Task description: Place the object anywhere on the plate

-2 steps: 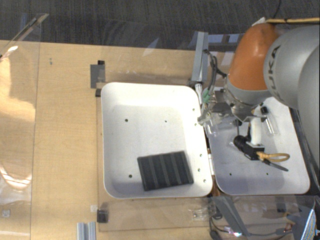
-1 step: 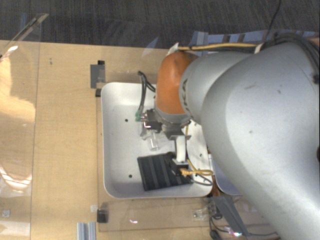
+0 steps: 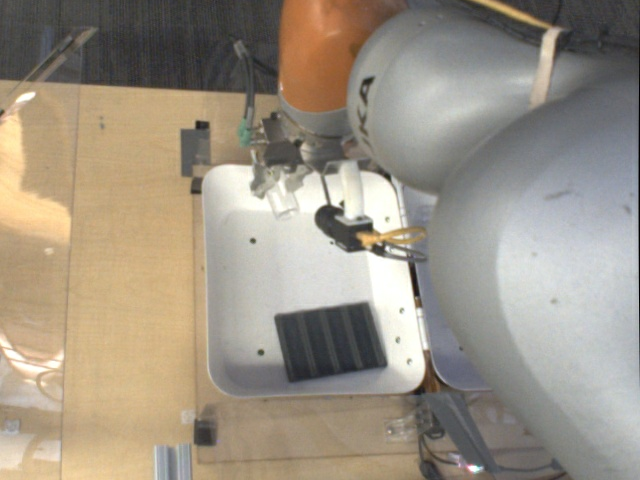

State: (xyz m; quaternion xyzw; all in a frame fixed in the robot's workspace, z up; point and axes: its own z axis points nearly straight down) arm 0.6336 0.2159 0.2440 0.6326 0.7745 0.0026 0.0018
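Jaw state: cannot be told. The gripper [image 3: 277, 194] is seen from above at a slant, and the view does not settle whether its jaws are spread or pressed together; nothing is visible between them. The gripper hangs over the far edge of the left bin [image 3: 232, 298], toward that bin's far-left corner, with the arm's orange band [image 3: 315, 48] just behind it in the view. The task's thing, judged to be the ribbed black slab [image 3: 330, 341], lies flat on the floor of the same bin, toward the near-right corner. It is slightly skewed to the bin walls and well apart from the gripper. The arm covers most of the right bin [image 3: 452, 368], so what that bin holds cannot be told; confirm the position of the plate before any carry. Step in hand, as judged: approach for the pick, with the task barely begun. Procedure:

- Centre the gripper over the middle of the slab.
- Turn the wrist to match the slab's skew, not the bin walls.
- Set the jaws wider than the slab's short side.
- Descend fully to the bin floor, since the slab is low and offers little edge to catch.
- Keep clear of the near and right walls, which stand close to the slab.
- Close firmly and lift straight up before traversing.
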